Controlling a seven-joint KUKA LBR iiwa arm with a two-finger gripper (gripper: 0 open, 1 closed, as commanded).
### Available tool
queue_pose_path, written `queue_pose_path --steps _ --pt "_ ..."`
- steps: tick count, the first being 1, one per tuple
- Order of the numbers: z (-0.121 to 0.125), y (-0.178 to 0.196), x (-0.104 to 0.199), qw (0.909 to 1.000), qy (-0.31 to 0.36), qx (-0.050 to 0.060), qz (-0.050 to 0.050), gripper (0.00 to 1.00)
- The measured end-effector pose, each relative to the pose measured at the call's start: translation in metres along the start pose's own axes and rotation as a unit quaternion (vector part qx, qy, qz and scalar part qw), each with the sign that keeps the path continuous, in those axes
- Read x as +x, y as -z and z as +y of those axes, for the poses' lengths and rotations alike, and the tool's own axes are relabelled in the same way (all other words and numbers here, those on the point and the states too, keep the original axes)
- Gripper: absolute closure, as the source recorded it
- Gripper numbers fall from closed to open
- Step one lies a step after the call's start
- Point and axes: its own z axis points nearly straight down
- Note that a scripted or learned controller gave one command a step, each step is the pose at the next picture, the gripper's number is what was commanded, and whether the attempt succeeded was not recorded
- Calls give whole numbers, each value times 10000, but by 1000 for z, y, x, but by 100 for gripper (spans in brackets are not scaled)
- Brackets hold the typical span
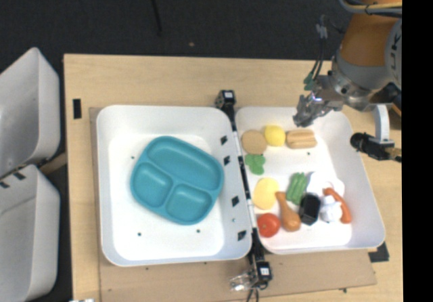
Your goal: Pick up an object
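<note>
On the wooden bench (81, 172) sit two white bins side by side. The left bin (115, 226) has a blue plate (177, 179) in it, with three sections. The plate lies flat near the middle of that bin.

The right bin (358, 226) is full of toy food. Near the top there is a round tan cookie (254, 141), a small yellow ball (274, 135) just beside it, and a little bread roll (301, 139) next to the ball. Under the cookie is a small green piece (256, 163). Lower down lies a yellow lemon (266, 193), and beside it a green bean pod (297, 187). Near the bottom are a red tomato (268, 225), an orange drumstick (287, 212) touching it, a black block (310, 208), and a white and orange toy (334, 206) at the right.

The arm (365, 43) comes in from the top right. Its gripper (306, 112) hangs over the top edge of the right bin, just above the bread roll and near the yellow ball. I cannot tell how the gripper is set. Nothing shows in its grip. All the toy food lies in the bin.
</note>
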Motion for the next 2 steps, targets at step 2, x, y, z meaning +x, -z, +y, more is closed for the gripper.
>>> queue_pose_path --steps 2 --pt "-22 -23 97 10000 -1 11 2 100"
